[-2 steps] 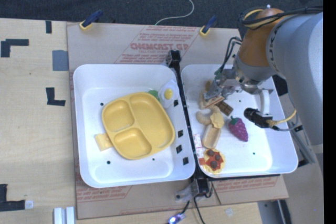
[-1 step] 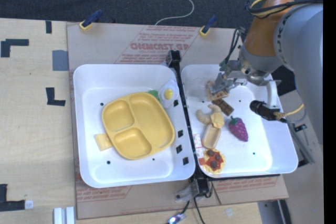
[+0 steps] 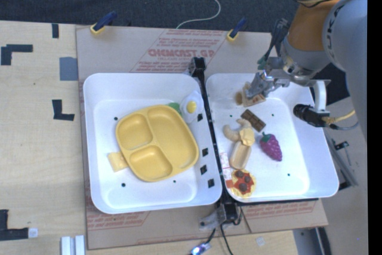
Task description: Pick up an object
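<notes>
Tan food piece (image 3: 240,97) — lying at the back of the right bin (image 3: 298,182), just under the gripper (image 3: 258,89), which is hovering there (finger spread impossible to judge). Descending squarely over it seems wisest, avoiding the brown bar (image 3: 253,120). Counting: two bins, one yellow tray (image 3: 156,142), one grape bunch (image 3: 270,146), one pizza slice (image 3: 242,182).
</notes>
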Robot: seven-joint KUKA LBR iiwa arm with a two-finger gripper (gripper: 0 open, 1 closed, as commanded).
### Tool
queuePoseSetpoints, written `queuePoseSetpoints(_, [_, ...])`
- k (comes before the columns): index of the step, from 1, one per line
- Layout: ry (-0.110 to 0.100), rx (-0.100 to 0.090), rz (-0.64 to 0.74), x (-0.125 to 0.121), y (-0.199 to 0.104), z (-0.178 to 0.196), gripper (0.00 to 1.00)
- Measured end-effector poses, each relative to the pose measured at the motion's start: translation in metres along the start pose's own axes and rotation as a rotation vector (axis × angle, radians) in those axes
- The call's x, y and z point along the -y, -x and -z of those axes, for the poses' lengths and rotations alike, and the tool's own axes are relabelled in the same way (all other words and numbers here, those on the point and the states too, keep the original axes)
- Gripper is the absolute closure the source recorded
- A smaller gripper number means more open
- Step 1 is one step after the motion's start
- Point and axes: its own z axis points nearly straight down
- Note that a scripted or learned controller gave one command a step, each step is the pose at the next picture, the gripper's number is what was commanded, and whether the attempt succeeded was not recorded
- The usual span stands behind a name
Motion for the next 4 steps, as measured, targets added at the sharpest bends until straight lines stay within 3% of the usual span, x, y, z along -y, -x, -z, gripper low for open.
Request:
queuePoseSetpoints(1, [-0.001,0.000,0.000,-0.001,0.000,0.035,1.00])
queuePoseSetpoints(2, [-0.007,-0.001,0.001,0.040,-0.030,0.035,1.00])
queuePoseSetpoints(4, [-0.010,-0.001,-0.002,0.124,-0.053,0.030,1.00])
